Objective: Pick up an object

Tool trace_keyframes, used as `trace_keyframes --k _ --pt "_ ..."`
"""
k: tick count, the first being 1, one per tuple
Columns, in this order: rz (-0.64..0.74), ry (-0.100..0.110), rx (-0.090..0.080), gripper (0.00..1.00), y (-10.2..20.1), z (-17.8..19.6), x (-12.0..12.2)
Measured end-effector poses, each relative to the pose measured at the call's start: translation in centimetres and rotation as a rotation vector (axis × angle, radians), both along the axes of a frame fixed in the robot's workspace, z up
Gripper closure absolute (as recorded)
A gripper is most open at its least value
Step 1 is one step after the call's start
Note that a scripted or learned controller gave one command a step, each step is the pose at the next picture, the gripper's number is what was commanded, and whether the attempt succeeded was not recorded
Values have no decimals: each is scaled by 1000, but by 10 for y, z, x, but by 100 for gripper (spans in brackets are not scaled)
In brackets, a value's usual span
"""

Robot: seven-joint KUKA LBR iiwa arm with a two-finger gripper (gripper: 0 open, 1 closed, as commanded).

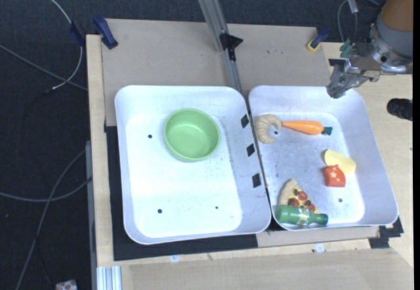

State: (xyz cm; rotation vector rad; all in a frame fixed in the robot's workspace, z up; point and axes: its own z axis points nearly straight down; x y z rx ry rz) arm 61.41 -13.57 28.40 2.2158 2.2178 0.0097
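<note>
Here the gripper (336, 87) hangs over the far right corner of the right bin (367, 211), at its rim; whether it is parted or closed cannot be told from this slanted view, and nothing is seen held in it. The grey arm (394, 46) with its orange band enters from the bench's right edge. Within the right bin, nearest the gripper, a carrot (304, 127) lies along the far side, touching a croissant (267, 127) by the left wall. A yellow piece (340, 161) and a red piece (335, 177) touch each other near the right wall. A pizza slice (296, 195) and a green bottle (300, 217) lie at the near edge. The left bin (138, 216) carries a green bowl (191, 134) toward its far side. Judged from this, no pick has been made: choosing, descending, closing and lifting all remain.
</note>
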Motion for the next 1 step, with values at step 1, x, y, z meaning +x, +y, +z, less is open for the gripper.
trace_keyframes --k 1 --pt "4 20 7 100 52 -18 -20"
